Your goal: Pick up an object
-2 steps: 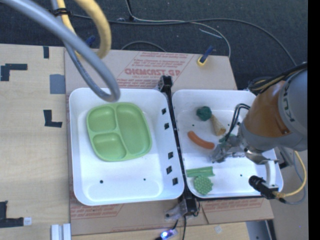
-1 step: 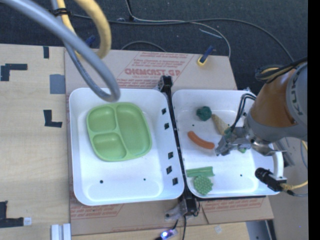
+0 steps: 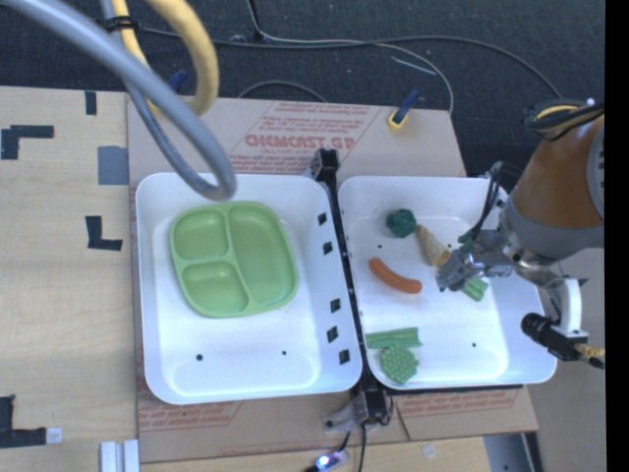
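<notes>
My gripper (image 3: 458,269) hangs low over the right bin (image 3: 491,357), near its right side. Its dark fingers sit next to a small green piece (image 3: 477,289) and just right of a tan cone-shaped item (image 3: 430,243). An orange sausage-shaped toy (image 3: 394,275) lies left of the gripper. A dark green lump (image 3: 400,222) rests farther back. At the bin's front lie a green strip (image 3: 393,338) and a round green textured piece (image 3: 399,363). Nothing can be seen between the fingers.
The left bin (image 3: 167,362) holds a light green divided plate (image 3: 234,258). A black divider (image 3: 337,273) runs between the bins. Grey and yellow hoses (image 3: 167,87) cross the upper left. The arm's orange band (image 3: 555,180) stands at the right edge.
</notes>
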`<state>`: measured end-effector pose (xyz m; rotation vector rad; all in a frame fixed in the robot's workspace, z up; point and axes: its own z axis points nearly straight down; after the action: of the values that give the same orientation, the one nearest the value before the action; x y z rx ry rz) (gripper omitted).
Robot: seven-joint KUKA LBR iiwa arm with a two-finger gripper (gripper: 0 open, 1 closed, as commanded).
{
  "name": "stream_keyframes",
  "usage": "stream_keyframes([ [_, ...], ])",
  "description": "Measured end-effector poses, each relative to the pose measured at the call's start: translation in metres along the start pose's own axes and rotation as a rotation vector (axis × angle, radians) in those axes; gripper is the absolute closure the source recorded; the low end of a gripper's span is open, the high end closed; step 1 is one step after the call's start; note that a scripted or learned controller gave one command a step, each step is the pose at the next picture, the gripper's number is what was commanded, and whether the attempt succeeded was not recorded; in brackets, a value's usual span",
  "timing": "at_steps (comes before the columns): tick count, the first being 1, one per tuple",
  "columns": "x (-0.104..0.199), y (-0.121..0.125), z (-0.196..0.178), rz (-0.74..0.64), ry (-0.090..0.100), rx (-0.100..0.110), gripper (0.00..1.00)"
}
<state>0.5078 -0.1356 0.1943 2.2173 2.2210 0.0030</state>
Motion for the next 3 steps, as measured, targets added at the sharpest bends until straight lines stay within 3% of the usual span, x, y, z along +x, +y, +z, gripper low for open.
stream_keyframes([
  [3, 0.172, 0.016, 0.003, -0.007, 0.003, 0.006, 1.0],
])
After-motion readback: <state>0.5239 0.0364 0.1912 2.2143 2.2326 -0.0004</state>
